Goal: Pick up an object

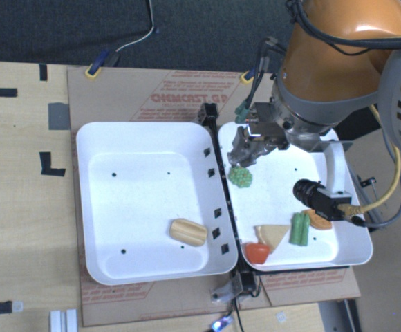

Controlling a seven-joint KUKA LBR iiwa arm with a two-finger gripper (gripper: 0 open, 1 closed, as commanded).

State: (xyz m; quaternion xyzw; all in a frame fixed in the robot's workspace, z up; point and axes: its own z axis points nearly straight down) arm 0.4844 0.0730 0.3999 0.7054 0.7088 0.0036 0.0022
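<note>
My gripper (240,159) hangs over the left part of the right bin (311,256), directly above a small green broccoli-like piece (240,178). The fingertips sit just over the piece, close to touching it. A tan bread roll (188,232) lies in the left bin (117,133) near its front right. In the right bin's front part lie a red piece (257,252), a pale yellow wedge (272,235), a green stick (299,228) and an orange piece (319,220).
A black cylindrical part (314,196) of the arm's fitting juts over the right bin near the green stick. Black clips (217,206) line the divider between the bins. Cardboard (180,97) lies under both bins.
</note>
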